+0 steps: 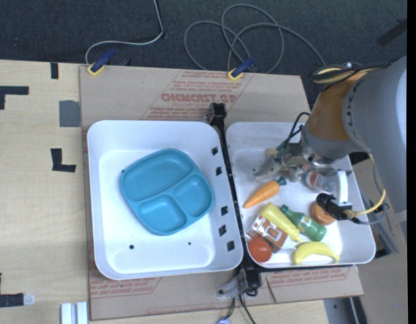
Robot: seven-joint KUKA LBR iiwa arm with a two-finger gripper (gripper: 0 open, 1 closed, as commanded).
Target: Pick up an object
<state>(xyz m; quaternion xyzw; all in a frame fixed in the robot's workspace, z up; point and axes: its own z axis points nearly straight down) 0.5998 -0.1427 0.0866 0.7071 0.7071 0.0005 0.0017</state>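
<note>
My gripper [267, 165] is low over the upper left part of the right bin [243, 139], open, with nothing between its fingers. An orange carrot [261, 194] lies just below it, apart from the fingertips. Further toward the front lie a yellow bottle [279, 222], a green bottle [306, 225], a yellow banana [314, 252], a red tomato [259, 250] and a small printed packet [269, 231]. A small can [316, 179] and a round orange-brown item [322, 212] sit beside the wrist, partly hidden by it.
The left bin [103, 201] holds a blue divided plate [167, 190]. A black divider [224, 181] runs between the bins. Grey cables [234, 32] loop behind the bench. The arm's orange band [329, 110] and grey body cover the right bin's far right side.
</note>
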